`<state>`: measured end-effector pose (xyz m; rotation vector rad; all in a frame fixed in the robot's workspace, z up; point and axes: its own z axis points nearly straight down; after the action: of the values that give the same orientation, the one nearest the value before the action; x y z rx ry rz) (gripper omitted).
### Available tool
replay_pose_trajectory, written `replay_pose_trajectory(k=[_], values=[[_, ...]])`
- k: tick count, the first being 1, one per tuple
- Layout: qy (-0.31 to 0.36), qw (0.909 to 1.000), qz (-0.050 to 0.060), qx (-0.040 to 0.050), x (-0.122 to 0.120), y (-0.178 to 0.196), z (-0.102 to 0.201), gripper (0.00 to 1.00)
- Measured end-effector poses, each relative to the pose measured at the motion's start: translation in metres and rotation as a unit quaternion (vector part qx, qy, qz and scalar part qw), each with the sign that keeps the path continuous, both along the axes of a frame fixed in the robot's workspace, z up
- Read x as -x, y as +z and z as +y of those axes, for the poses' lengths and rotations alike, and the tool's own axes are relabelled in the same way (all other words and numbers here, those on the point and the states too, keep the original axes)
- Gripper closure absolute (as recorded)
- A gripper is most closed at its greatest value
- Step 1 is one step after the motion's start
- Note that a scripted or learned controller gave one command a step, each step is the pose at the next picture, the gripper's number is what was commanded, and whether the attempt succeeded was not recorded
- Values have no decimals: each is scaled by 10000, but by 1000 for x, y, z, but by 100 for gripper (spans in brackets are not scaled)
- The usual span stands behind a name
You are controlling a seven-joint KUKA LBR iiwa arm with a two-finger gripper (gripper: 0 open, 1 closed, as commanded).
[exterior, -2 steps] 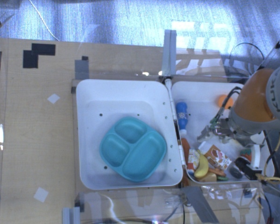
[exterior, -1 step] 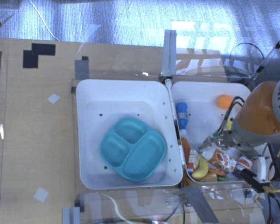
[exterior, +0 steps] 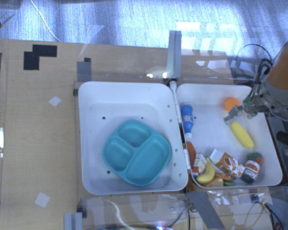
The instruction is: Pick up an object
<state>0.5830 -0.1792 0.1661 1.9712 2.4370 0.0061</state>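
A teal divided plate (exterior: pixel 137 152) is seen lying in the left white bin (exterior: pixel 93 128), while the right white bin (exterior: pixel 273 171) holds the toy items: an orange ball (exterior: pixel 232 103) near the far wall, a yellow corn cob (exterior: pixel 242 134) just below it, and a blue-and-white bottle (exterior: pixel 186 120) along the dividing wall. A banana (exterior: pixel 207 173), a small carton (exterior: pixel 228 164) and a dark sauce bottle (exterior: pixel 251 167) are clustered at the near edge. The gripper (exterior: pixel 236 112) is positioned between the ball and the corn cob with nothing seen held; its opening cannot be told.
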Motion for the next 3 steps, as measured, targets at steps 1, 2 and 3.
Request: replay_pose_trajectory(k=[1,2,3], values=[[-491,9988,4,-5,17,-70,-23,0],[1088,9941,-1,12,-7,-78,-26,0],[1447,9895,-12,20,13,-77,-10,0]])
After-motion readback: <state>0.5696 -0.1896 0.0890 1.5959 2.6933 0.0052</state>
